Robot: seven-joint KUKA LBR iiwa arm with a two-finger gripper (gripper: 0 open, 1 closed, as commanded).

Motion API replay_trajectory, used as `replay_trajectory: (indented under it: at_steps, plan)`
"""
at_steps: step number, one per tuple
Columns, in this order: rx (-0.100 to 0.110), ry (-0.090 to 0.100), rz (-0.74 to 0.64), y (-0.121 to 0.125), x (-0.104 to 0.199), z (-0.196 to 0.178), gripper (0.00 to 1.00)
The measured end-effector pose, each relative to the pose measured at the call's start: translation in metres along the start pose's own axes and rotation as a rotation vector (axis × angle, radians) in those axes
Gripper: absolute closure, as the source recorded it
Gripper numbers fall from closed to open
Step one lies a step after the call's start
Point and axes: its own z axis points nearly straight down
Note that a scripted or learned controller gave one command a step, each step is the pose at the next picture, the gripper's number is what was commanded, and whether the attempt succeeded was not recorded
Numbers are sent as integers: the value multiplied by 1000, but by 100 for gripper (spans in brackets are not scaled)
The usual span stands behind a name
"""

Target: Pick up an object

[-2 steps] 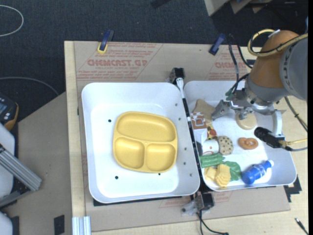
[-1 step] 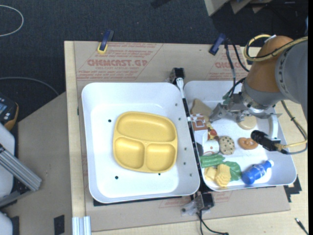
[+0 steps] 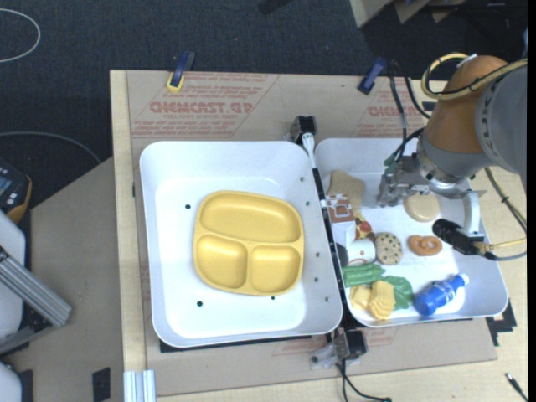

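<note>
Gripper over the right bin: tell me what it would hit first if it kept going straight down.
Probably the right bin's bare white floor, just beside the tan slab, below the gripper. Depth is unclear from this slant.

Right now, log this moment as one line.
arm over right bin | gripper low near tan block | yellow tray in left bin

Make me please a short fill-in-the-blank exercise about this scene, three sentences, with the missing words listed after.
1. The yellow divided tray lies in the ____ bin of this view.
2. The bottle near the front of the right bin has the colour ____.
3. The yellow divided tray has ____ compartments.

Missing words: left; blue; three
</note>
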Motion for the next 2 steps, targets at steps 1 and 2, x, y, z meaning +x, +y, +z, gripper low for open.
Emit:
replay_trajectory:
  at_steps: [1,2]
  plan:
    - [-8,-3,-2,2,1,-65,100]
    - [-6,-2,-1,3,-4,-109,100]
